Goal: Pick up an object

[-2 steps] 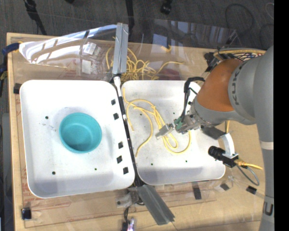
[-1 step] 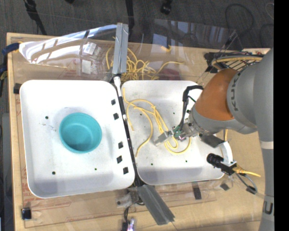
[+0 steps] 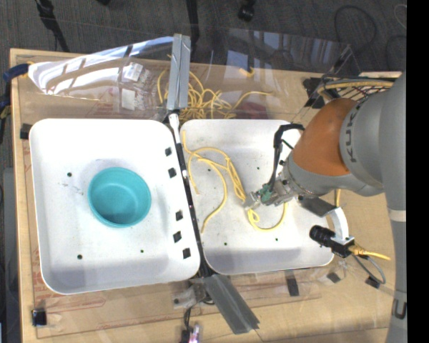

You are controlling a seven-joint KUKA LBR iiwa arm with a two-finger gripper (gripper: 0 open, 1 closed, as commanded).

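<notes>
Gripper (image 3: pixel 261 197) low in right bin (image 3: pixel 232 259), tip among yellow cord (image 3: pixel 225 174) loops; fingers too small/blurred to tell if apart or clamped. Cord prob. light, limp, thin, smooth — apt to slip; best pinched across a raised loop. Teal bowl (image 3: pixel 120 196) in left bin (image 3: pixel 57 263): rigid, round, glossy.

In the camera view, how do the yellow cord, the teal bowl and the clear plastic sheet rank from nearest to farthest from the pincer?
1. Yellow cord: in the right bin, lying right at the pincer.
2. Teal bowl: in the left bin, across the divider.
3. Clear plastic sheet: on the bench behind the left bin, at the far left corner.
</notes>
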